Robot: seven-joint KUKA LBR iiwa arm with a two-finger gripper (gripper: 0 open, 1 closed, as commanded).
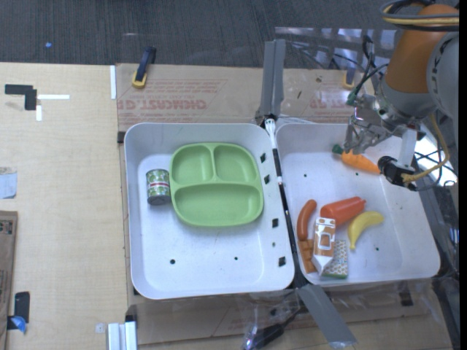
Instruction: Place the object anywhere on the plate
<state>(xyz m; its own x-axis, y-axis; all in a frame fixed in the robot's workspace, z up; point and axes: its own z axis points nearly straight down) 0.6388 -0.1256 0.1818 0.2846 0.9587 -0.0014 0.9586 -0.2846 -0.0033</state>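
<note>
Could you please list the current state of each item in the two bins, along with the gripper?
Green plate: flat in the left bin, nothing on it.
Small can: beside the plate's left edge.
Carrot: lying in the right bin, under the gripper.
Sausage, red pepper, banana, carton: lying in the right bin.

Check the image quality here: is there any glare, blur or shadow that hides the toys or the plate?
Camera view: lighting is even and soft; the green plate and the can beside it are sharp with faint shadows. A bright glare patch sits at the right bin's far right edge, behind the gripper and near the carrot. The banana reads clearly.
</note>
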